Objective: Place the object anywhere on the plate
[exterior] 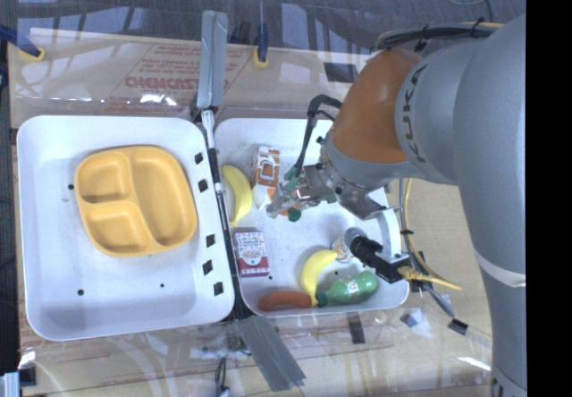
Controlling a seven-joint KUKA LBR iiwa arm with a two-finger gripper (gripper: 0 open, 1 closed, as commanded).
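A yellow plate [134, 198] with three compartments lies in the left bin [54, 297]. My gripper [288, 200] is low over the middle of the right bin [295, 131], reaching in from the right. It hangs just right of a yellow banana [237, 192] and below an orange and white packet [266, 166]. A small green thing [293, 215] shows right under the gripper's tip; whether it is held is unclear. The arm's wrist hides the bin floor behind the gripper.
A red and white packet [251, 253] lies at the right bin's left wall. Along its front edge sit a yellow lemon-like fruit [317, 268], a green bottle [352, 288] and a brown sausage [286, 300]. A metal divider [213, 145] separates the bins.
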